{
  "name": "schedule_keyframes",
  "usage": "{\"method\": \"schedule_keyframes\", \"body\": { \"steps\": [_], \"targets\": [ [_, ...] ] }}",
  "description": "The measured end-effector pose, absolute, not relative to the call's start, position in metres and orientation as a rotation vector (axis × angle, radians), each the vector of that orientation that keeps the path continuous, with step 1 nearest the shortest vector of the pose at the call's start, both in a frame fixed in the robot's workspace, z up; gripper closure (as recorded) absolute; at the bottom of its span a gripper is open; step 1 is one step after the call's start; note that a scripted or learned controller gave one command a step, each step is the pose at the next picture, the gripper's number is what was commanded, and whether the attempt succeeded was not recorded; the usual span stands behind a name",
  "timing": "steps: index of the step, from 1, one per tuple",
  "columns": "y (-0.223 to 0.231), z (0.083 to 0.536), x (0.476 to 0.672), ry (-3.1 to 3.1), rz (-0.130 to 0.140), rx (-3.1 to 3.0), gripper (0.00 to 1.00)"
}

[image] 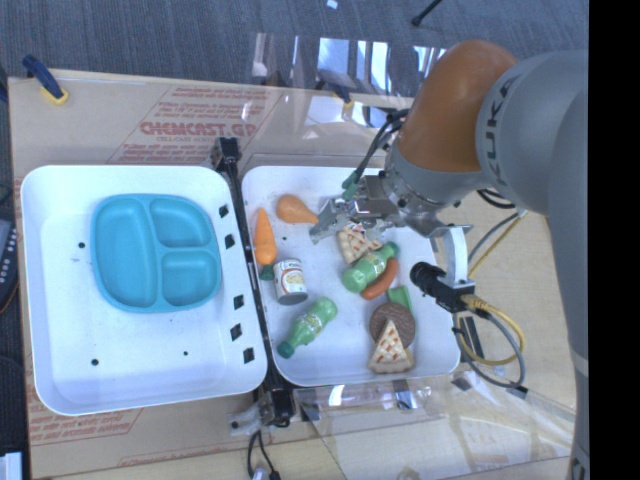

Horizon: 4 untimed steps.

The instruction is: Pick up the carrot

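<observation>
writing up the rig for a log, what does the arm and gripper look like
The arm is grey and rounded, with a broad orange band above the wrist and dark KUKA lettering beside it. The gripper is silvery metal with dark parts. Black and yellow cables loop from the wrist area, and a thin green-tipped lead runs along it.

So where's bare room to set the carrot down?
Left bin: white floor all around the blue divided plate, widest below it. Right bin is crowded; small patches between the carrot and orange piece, and beside the green bottle.
</observation>
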State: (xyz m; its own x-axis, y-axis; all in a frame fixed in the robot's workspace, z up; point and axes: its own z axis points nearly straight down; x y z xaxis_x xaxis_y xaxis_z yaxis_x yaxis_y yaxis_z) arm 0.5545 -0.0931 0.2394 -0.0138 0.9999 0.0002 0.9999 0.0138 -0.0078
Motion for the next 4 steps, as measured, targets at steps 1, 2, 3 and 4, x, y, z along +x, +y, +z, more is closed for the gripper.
{"method": "schedule_keyframes", "body": {
  "steps": [1,2,3,4],
  "targets": [
    [-0.038,0.189,0.629,-2.356,0.007,-2.067,0.0],
    [-0.106,0.137,0.656,-2.601,0.009,-1.761,0.0],
    [-0.098,0.092,0.656,-2.423,0.012,-1.993,0.0],
    [-0.095,0.093,0.657,-2.207,0.006,-2.236,0.0]
  ]
}}
